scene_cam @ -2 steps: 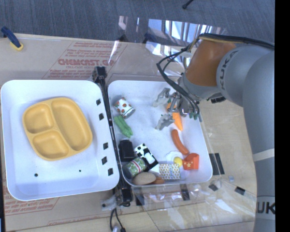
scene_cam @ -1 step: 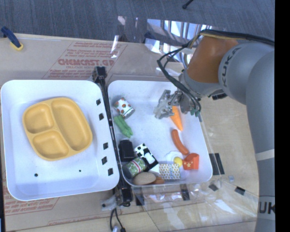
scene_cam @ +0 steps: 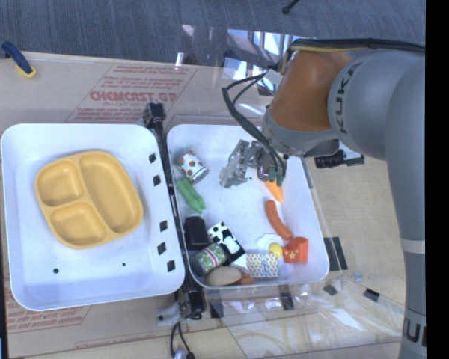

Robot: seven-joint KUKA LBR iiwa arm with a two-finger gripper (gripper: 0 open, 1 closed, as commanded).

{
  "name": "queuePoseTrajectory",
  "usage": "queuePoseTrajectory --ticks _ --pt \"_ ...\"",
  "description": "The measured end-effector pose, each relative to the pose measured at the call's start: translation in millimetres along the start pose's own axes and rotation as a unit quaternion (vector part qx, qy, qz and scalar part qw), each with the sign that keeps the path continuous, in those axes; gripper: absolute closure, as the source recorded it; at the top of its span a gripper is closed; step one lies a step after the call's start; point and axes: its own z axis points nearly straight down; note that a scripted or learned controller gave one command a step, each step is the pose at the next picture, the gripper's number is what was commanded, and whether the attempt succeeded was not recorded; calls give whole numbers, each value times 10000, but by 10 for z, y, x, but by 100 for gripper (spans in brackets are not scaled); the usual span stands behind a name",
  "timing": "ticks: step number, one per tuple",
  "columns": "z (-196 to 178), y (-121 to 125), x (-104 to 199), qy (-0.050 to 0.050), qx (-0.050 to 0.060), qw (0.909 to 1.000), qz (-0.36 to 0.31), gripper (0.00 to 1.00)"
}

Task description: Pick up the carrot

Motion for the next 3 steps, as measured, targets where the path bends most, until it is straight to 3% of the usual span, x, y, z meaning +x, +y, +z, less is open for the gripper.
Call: queuePoseTrajectory --ticks 1,2,3 --pt "-917 -490 90 -42 17 9995 299 100" --pt "-104 -1024 505 25 10 9743 -2254 100" --pt "-439 -512 556 -11 8 9968 -801 100"
